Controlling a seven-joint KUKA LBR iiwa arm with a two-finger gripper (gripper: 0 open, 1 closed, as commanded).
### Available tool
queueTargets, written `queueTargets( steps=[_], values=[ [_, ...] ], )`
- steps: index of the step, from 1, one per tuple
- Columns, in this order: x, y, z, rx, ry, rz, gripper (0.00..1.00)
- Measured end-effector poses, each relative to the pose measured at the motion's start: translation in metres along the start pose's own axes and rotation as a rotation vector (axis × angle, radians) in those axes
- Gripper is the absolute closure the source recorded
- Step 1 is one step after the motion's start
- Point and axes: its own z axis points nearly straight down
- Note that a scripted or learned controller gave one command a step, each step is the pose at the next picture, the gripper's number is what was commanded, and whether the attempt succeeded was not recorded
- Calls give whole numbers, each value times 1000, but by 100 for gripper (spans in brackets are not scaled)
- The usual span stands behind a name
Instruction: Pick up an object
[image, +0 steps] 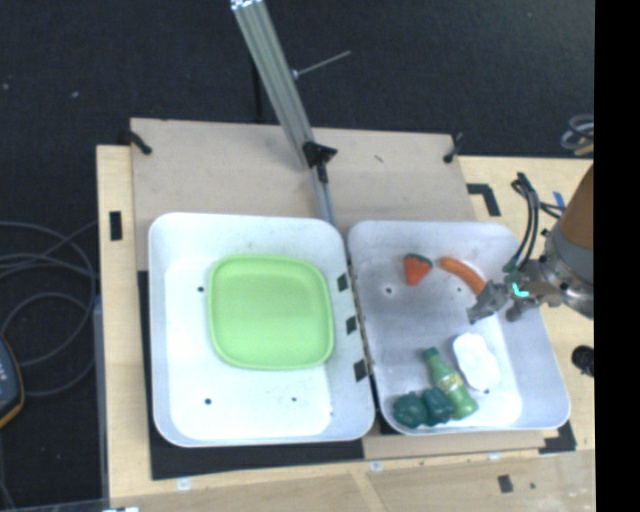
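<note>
While my arm (575, 235) reaches in over the right bin (385, 255), my jaws (492, 302) hang just beside the orange carrot-shaped piece (460, 268); I cannot tell whether they are open or closed. A red piece (417, 268) lies near it. Below sit a white object (476, 361), a green bottle (447, 382) and a teal lump (422, 408). The left bin (180, 300) bears a green plate (270, 311).

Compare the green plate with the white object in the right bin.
The green plate is far larger than the white object. The plate is a flat rounded square; the white object is a small oval lump. The plate lies alone in the left bin; the white object sits in the right bin beside a green bottle, just under the gripper. Both rest on a bin floor.
</note>
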Motion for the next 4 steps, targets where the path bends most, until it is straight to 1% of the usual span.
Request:
queueTargets(
  steps=[1,2,3,4],
  values=[
    [0,0,0,0,0,0,0],
    [3,3,43,4,0,0,0],
    [2,-1,105,5,1,1,0],
    [1,0,113,-2,-2,0,0]
  ],
)
